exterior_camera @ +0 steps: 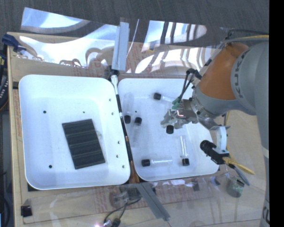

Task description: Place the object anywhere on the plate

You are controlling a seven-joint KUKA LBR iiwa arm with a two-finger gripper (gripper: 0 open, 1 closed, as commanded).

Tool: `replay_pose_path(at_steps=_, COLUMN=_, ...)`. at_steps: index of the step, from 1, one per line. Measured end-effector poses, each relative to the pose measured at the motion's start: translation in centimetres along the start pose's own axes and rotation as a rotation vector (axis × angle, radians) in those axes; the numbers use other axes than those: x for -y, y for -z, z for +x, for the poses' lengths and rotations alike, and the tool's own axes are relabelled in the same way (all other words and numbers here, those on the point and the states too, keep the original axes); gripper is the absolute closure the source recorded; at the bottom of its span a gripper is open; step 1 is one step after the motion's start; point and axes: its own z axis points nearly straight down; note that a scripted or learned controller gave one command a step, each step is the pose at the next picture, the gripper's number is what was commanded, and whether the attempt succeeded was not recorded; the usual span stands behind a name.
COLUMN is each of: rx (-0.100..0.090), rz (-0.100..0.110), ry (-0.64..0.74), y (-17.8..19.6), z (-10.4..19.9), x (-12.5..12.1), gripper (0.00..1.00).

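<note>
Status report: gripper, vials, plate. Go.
Gripper low over right bin, among the vials. Dark ridged plate in left bin, bare. Nothing blocking.

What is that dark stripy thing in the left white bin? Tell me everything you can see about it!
The dark plate is a flat, dark grey rectangle with ridges running across it, like slats. It looks like hard plastic or rubber, though I cannot tell for sure. It lies flat on the floor of the left bin, a bit below the middle, turned at a slight slant. Nothing sits on it, and nothing touches it except the bin floor under it.
</note>
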Motion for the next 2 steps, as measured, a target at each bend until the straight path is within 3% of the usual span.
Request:
replay_pose_path(at_steps=1, rx=-0.002, rz=-0.001, ry=0.065, y=-0.3, z=7.8, x=-3.1, gripper=1.00)
replay_pose_path(at_steps=2, rx=-0.002, rz=-0.001, ry=0.187, y=-0.4, z=20.1, x=-4.6, gripper=1.00)
